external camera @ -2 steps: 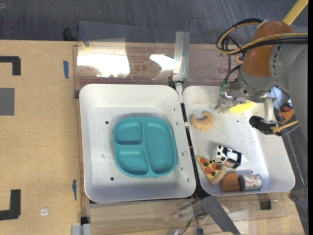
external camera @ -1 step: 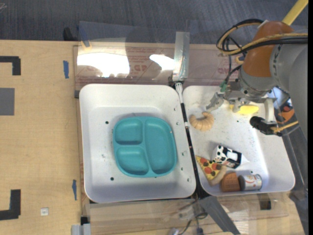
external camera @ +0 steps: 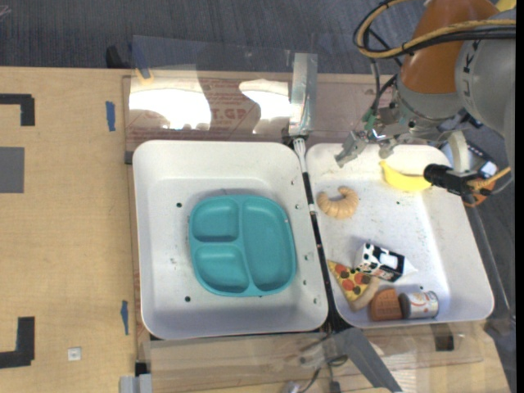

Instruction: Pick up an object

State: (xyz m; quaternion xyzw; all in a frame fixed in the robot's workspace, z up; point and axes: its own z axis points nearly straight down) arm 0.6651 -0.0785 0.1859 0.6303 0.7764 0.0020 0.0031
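The arm reached in from the upper right of the frame, its claw (external camera: pixel 366 142) poised over the upper left corner of the right bin (external camera: pixel 475 260); the fingers stood slightly parted with nothing between them. Candidate objects all lay in that bin: a croissant (external camera: pixel 339 202) just below the claw, a yellow piece (external camera: pixel 405 175) to its right near the top edge, and, toward the lower part, a pizza slice (external camera: pixel 352 282), a black-and-white item (external camera: pixel 382 260) and a small can (external camera: pixel 405 304). The left bin (external camera: pixel 155 219) held a teal tray (external camera: pixel 243 245). Likely failures: descending so near the corner could strike the bin wall; the croissant's curved form could slip from a narrow grip; the lower objects, touching one another, could be nudged rather than grasped.
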